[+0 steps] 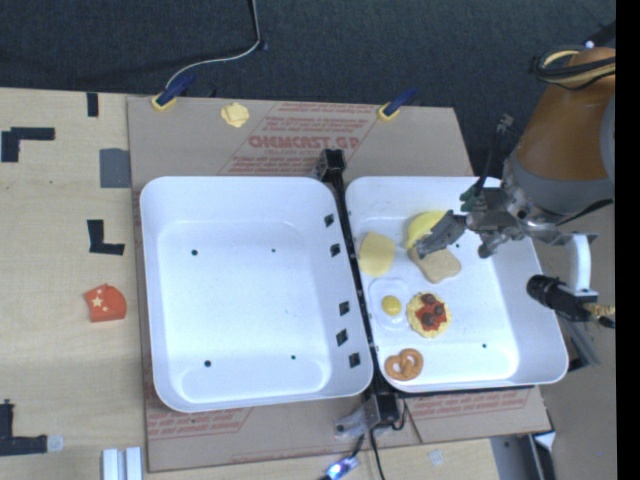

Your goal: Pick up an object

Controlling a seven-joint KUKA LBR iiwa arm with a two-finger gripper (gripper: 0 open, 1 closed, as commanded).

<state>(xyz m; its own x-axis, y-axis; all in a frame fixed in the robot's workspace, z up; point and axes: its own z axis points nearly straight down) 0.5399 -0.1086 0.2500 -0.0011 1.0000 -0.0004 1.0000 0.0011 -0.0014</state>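
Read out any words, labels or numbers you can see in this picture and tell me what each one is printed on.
"CHEMCAST GP": red print on the brown cardboard sheet under the two white bins, seen reversed and blurred, so this reading is uncertain.
More red print runs along the cardboard's near edge: too blurred to read.
Nothing else carries readable text.

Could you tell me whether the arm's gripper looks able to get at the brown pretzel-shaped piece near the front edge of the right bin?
Probably yes. The brown pretzel-shaped piece lies flat with bare floor around it, apart from the round pizza-like piece, and the gripper hangs over the same white bin.
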